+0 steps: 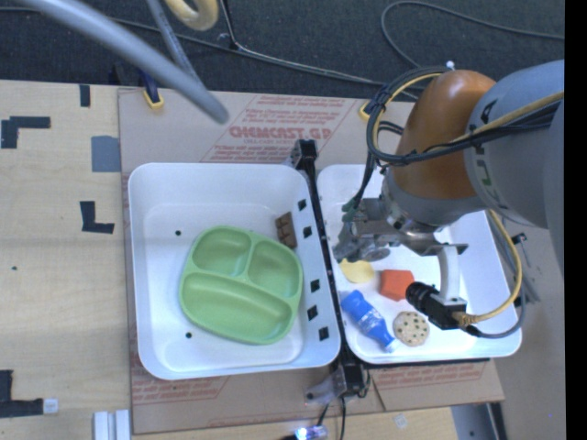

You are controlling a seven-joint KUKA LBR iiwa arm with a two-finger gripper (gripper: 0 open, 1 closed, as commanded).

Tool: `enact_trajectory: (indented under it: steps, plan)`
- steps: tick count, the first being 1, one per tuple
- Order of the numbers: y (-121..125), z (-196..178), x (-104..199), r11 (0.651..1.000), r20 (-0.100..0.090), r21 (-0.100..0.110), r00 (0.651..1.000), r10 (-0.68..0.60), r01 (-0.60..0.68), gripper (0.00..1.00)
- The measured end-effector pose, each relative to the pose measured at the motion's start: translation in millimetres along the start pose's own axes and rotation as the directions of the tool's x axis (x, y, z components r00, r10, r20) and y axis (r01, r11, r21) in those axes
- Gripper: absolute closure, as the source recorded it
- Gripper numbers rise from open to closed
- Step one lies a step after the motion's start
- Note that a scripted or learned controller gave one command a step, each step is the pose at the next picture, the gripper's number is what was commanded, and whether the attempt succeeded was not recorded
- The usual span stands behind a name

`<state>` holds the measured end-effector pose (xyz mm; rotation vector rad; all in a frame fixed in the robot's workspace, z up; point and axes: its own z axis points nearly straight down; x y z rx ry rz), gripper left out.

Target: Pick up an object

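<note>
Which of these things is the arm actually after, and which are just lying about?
Job in hand, near the tool in the right bin: yellow piece, orange block, blue bottle, cookie.

Lying about, in the left bin: green divided plate, small brown piece.

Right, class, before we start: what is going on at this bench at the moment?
A grey robot arm with an orange band reaches in from the right, over the right white bin. Its gripper hangs low near the bin's left side, just above a yellow piece. Nearby lie an orange block, a blue bottle and a cookie. Nothing is visibly held. The left white bin holds a green divided plate and a small brown object.
</note>
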<state>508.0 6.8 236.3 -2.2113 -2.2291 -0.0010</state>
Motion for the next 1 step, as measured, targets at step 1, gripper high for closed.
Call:
enact_trajectory:
  steps: [1]
  plan:
    - [1.6,12.2,59.6,1.0,0.001,0.002,1.0,0.001,-0.001,1.0]
